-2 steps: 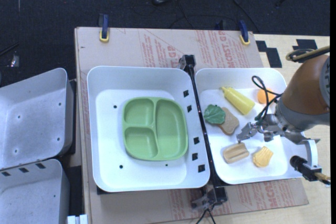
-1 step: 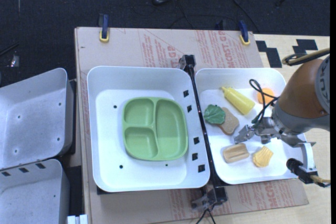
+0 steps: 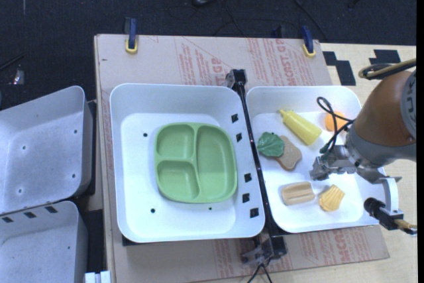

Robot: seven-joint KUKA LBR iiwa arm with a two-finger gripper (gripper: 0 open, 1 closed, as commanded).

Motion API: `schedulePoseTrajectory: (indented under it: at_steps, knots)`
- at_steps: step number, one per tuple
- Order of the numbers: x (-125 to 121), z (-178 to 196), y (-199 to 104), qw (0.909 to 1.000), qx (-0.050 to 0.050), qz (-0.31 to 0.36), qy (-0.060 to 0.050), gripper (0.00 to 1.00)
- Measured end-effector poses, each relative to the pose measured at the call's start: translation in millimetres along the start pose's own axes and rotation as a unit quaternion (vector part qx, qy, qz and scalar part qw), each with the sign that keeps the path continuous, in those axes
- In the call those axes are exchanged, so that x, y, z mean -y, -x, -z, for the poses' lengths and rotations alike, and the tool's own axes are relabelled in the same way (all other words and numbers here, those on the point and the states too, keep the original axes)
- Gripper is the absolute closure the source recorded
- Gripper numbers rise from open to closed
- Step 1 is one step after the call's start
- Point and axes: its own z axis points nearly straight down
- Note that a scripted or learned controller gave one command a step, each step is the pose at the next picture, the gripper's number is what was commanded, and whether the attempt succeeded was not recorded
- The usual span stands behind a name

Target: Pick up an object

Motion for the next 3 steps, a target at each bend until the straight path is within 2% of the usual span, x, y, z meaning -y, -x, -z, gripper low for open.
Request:
schedulePoseTrajectory:
  at_steps: [2,3]
  knots:
    - [-12,116,-8,1.0000,0.001,0.002,0.004,1.00]
    - [-13,138,-8,1.0000,0.001,0.002,0.002,1.00]
